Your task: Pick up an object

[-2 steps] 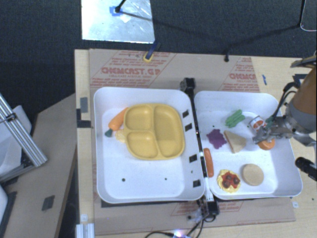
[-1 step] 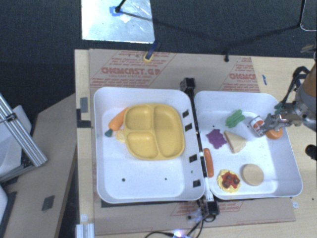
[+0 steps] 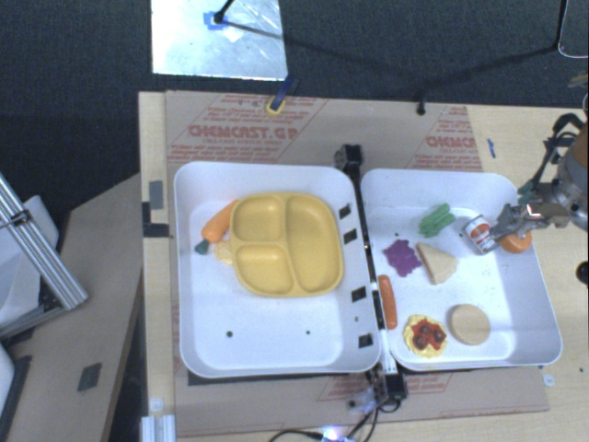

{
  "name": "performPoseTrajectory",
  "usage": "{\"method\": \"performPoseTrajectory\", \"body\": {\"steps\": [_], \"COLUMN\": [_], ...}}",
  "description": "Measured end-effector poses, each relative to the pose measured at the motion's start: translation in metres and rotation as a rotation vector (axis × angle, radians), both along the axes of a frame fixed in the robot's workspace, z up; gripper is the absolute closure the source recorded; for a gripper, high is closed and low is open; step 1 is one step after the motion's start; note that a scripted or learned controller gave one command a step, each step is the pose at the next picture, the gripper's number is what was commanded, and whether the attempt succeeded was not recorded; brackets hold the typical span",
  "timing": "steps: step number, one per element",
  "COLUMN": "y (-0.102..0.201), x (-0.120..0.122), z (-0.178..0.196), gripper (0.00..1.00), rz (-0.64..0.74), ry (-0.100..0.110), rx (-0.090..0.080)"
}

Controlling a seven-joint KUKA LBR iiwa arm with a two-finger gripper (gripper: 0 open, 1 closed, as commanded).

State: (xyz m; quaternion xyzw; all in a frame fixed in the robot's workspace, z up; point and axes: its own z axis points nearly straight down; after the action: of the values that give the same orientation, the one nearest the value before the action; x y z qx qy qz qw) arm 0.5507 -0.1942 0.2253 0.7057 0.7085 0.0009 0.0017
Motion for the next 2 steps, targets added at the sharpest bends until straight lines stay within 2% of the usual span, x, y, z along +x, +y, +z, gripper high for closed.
{"method": "performPoseTrajectory", "body": {"steps": [1, 2], "y": [0.054, 0.098], "x": [0.005, 0.000], "z": [0.008, 0.001], "gripper": [1.00, 1.00], "rz": [0.005, 0.004], "ry": [0.001, 0.003], "rx": [0.002, 0.003]}}
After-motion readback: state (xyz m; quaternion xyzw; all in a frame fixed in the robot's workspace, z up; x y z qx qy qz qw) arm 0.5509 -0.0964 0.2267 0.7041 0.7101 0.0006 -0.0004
